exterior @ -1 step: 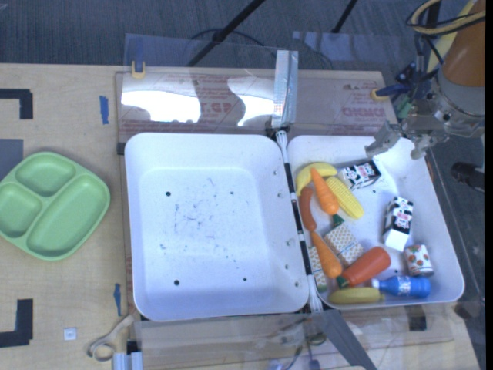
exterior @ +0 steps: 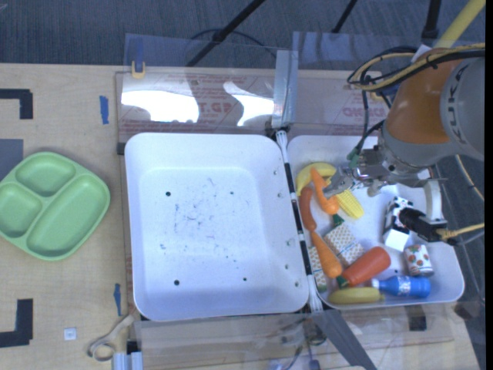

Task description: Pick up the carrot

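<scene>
- Camera view: the arm (exterior: 431, 106) covers the back right part of the right bin (exterior: 456, 282), so what lies under it is hidden.
- The top of the arm is cut off at the right side.
- The gripper (exterior: 340, 180) is small, grey and blurry here. I cannot tell if the claw is spread or pressed together.
- The claw sits low over the back of the toy pile, and its tip is right at a small orange piece (exterior: 325, 196). I cannot tell if it pinches that piece or is just touching it.
- A yellow banana (exterior: 314, 173) lies just behind the claw, and a yellow corn cob (exterior: 351, 203) is just beside it.
- The carrot (exterior: 328, 259) lies near the left wall of the right bin, toward the front. It is apart from the claw.
- A checked box (exterior: 344, 242) touches the carrot on one side, and a big red-orange toy (exterior: 368, 264) is on its other side.
- A long orange toy (exterior: 307, 208) lies along the same wall, farther back. It is hard to say what it is.
- A blue bottle (exterior: 405, 287) lies at the front of the bin.
- The left bin (exterior: 208, 230) is beside it, and a green plate (exterior: 51, 203) rests on the bench at the far left.
</scene>
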You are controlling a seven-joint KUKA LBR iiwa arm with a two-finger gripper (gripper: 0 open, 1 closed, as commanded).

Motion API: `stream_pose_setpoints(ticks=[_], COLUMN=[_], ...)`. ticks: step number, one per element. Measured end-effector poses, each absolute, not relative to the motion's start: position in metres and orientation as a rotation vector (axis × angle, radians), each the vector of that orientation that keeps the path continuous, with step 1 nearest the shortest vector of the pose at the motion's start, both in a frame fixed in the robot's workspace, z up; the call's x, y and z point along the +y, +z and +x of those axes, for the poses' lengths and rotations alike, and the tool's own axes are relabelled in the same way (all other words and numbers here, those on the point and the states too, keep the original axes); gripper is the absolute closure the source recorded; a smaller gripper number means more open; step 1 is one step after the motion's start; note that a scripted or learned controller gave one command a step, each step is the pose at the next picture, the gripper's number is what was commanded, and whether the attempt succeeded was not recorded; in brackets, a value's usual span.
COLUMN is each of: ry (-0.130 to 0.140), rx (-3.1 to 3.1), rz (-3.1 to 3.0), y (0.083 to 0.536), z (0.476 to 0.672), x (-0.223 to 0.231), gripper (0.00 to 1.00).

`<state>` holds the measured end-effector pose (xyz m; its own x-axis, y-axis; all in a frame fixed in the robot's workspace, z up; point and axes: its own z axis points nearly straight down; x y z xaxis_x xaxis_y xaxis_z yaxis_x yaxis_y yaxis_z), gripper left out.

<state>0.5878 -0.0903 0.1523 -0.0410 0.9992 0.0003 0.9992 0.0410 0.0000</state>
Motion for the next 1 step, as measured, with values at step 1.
stream_pose_setpoints(ticks=[1], ry=[-0.005], rx=[-2.237], rz=[-2.211], y=[0.0866], z=[0.5869], x=[-0.0958], gripper=[0.0])
